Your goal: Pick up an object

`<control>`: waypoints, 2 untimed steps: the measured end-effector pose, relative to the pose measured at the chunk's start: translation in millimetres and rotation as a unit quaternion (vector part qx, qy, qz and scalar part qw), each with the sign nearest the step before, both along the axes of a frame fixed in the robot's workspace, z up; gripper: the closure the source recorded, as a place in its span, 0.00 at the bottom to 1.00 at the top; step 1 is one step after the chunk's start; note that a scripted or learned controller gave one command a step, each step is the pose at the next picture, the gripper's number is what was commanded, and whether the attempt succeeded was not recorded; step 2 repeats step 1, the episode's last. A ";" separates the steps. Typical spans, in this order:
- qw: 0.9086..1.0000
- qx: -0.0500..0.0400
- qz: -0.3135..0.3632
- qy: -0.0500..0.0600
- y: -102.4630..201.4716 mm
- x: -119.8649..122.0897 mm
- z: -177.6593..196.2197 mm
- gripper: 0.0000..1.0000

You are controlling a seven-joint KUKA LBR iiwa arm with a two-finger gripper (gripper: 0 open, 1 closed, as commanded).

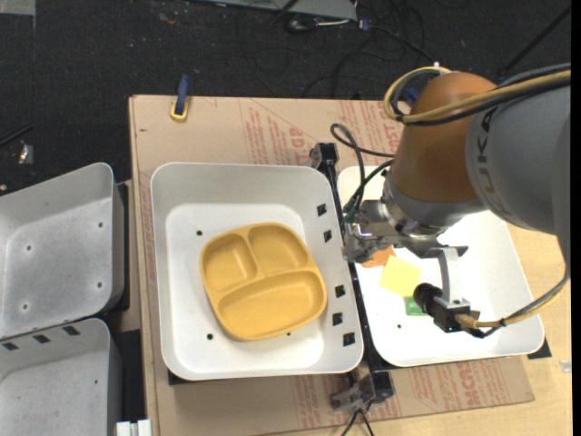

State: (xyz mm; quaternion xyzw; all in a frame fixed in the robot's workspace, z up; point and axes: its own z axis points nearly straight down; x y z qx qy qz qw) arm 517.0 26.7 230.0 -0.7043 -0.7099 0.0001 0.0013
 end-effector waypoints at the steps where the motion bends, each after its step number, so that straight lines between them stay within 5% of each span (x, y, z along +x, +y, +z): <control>1: 1.000 0.000 0.000 -0.001 50.4 1.6 3.7 1.00; 2: 1.000 0.000 0.000 -0.001 50.4 1.6 3.7 1.00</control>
